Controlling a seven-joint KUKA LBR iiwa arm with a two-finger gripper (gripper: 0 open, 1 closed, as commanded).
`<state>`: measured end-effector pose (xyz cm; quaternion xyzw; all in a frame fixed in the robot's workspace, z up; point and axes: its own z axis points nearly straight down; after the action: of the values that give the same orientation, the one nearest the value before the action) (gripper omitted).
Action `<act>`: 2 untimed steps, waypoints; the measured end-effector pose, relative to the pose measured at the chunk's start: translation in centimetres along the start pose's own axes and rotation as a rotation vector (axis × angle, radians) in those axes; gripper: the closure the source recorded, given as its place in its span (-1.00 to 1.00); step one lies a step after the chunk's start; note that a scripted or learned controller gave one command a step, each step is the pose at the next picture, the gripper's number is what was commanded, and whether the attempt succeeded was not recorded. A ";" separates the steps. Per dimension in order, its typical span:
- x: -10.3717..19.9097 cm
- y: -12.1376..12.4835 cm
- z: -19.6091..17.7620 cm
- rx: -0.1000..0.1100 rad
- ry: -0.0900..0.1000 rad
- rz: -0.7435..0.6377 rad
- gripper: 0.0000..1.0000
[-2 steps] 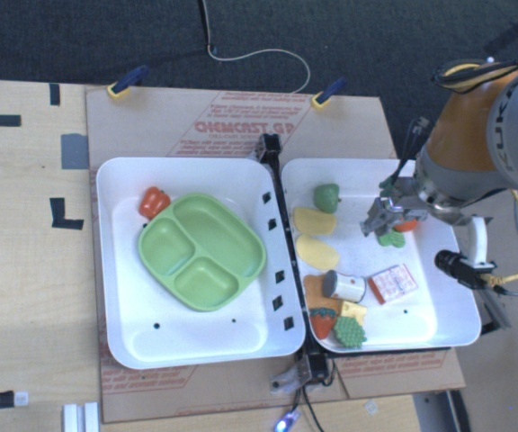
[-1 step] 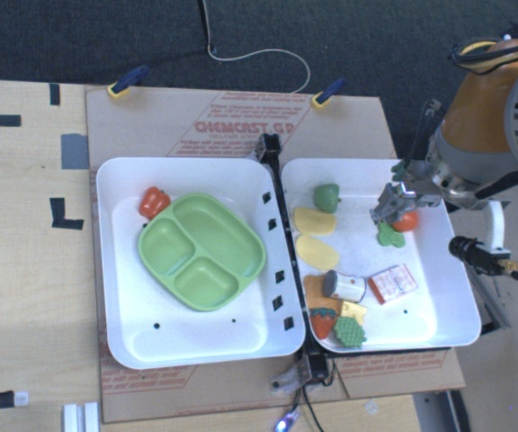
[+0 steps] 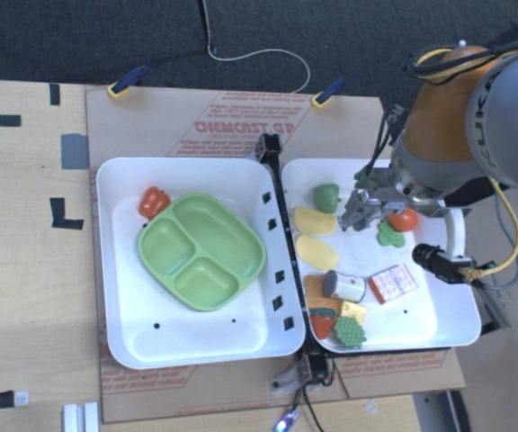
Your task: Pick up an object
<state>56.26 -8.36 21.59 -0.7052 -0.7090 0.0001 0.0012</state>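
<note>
My gripper (image 3: 360,214) hangs over the right bin (image 3: 439,327), its dark fingers pointing down beside the toy food. Just left of it lie a green round piece (image 3: 326,196) and a yellow piece (image 3: 314,220). A second yellow piece (image 3: 317,252) lies below those. To the gripper's right sit a red tomato (image 3: 405,220) and a small green leafy piece (image 3: 389,237). Nothing shows between the fingers.
A red-and-white box (image 3: 392,283), a grey-white can (image 3: 343,286), an orange piece (image 3: 318,292) and a green grape bunch (image 3: 350,332) lie near the right bin's front. The left bin (image 3: 120,331) holds a green divided plate (image 3: 202,250) and a red pepper (image 3: 153,202).
</note>
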 end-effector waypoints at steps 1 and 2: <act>4.4 -1.8 0.1 0.001 0.000 0.001 1.00; 6.5 -2.6 -0.1 0.001 -0.001 0.002 1.00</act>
<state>53.66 -1.83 21.66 -0.7058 -0.7084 0.0008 0.0014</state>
